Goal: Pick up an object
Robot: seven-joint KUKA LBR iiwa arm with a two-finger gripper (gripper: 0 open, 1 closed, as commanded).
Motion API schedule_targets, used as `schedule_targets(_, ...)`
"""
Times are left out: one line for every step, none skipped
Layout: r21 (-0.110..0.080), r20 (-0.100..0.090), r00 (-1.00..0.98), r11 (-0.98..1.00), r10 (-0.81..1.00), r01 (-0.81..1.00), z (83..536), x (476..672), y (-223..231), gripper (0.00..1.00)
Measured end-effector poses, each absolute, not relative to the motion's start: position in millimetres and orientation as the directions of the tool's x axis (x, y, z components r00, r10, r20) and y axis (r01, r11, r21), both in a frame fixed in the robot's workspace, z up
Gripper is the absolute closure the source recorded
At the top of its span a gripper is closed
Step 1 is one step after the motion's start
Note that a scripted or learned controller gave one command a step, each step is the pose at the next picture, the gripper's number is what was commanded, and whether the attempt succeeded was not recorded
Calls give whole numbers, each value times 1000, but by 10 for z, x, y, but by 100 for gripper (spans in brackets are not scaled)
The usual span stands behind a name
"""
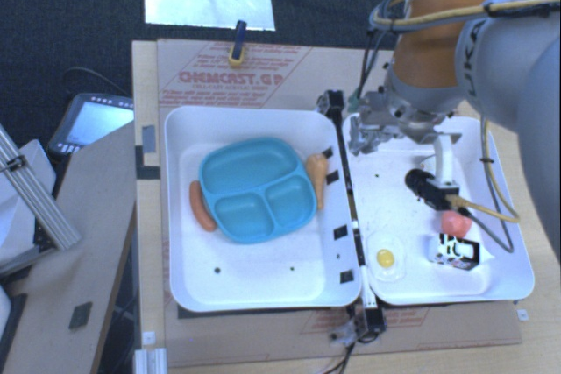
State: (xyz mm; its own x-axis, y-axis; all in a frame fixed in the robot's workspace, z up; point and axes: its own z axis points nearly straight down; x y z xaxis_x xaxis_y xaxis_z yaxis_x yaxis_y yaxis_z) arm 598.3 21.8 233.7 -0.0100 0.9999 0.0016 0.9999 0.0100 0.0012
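**Fingers over the right bin, state unclear**

We cannot tell how the fingers (366, 138) stand. Nearest below them in the right bin (508, 280) lies a fried egg toy (385, 258) — light, flat, probably slippery — we'd pinch its rim.

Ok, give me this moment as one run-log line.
pincer: over right bin far-left corner, nothing seen held | left bin: blue tray, sausage, carrot | right bin: fried egg, pink item
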Motion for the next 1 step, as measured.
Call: schedule_targets(3,2,-10,10,1000,1000,2320,6134,790,100)
